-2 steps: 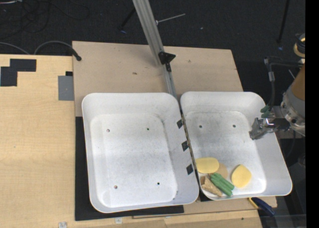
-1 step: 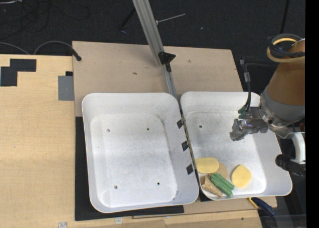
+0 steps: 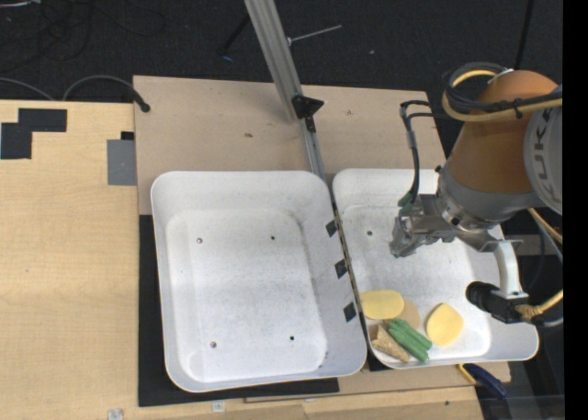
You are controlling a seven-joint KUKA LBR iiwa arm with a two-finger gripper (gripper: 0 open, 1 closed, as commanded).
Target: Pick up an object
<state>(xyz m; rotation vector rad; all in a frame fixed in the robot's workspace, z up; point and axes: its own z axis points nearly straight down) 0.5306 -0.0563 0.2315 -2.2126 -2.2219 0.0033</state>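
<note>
My gripper (image 3: 404, 242) hangs over the middle of the right bin (image 3: 386, 193), pointing down at bare white floor. Several small objects lie clustered at that bin's front edge: a yellow oval piece (image 3: 382, 304), a yellow rounded piece (image 3: 445, 324), a green stick-shaped object (image 3: 410, 339) and a tan lumpy object (image 3: 390, 346) partly under the green one. The gripper stands behind this cluster, well apart from it, with nothing seen in its grasp.
The left bin (image 3: 184, 198) sits beside the right one, with black clips (image 3: 340, 267) along the shared wall. A slanted metal rail (image 3: 276, 51) rises behind the bins. The grey and orange arm (image 3: 501, 147) covers the right bin's far right side.
</note>
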